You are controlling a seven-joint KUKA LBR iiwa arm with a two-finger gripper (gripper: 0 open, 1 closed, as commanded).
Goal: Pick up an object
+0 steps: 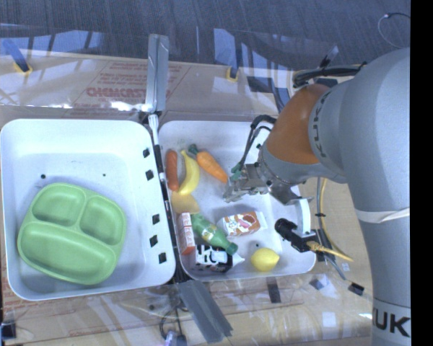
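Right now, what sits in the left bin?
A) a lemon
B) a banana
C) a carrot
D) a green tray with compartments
D: the green tray lies in the left bin, while the lemon, banana and carrot are all in the right bin.

The gripper (pixel 239 186) hangs low in the right bin (pixel 224 130), just right of a carrot (pixel 211 166) and banana (pixel 190 176). A green tray (pixel 71 233) fills the left bin (pixel 29 139).
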